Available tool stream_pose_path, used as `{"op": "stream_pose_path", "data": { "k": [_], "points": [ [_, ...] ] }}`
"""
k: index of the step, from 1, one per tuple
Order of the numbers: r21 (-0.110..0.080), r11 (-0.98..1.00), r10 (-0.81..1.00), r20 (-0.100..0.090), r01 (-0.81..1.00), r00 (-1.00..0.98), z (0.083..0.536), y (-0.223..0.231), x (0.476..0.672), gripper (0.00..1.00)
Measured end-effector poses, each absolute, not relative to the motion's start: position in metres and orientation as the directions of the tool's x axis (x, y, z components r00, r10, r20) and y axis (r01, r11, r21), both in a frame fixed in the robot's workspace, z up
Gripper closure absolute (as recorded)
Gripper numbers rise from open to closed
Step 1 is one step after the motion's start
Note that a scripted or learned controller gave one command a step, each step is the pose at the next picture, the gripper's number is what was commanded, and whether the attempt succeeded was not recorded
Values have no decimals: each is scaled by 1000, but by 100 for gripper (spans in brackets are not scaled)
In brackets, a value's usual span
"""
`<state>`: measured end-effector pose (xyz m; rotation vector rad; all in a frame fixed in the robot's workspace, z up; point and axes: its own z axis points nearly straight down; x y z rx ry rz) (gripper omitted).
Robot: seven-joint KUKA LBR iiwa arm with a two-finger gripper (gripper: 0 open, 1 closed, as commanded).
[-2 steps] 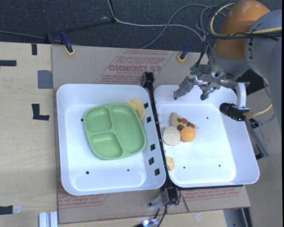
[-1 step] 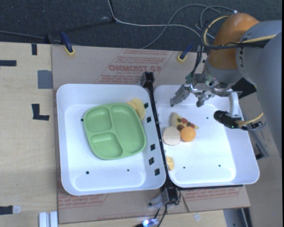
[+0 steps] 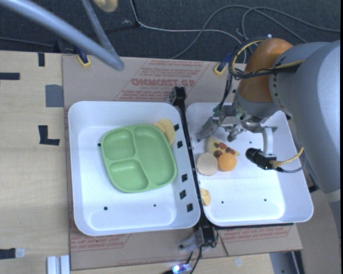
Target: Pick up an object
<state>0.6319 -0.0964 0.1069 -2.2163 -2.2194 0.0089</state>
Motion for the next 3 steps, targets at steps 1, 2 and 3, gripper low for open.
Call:
{"op": "stream_pose_path", "data": {
  "k": [1,2,3],
  "points": [
    [-1,2,1000,-2,1000,-2,83,-96,632,0],
    [1,3,1000,-2,1000,-3,95,-95,633,100],
    [4,1,1000,-1,1000,-1,155,-102,638,100]
  ]
}}
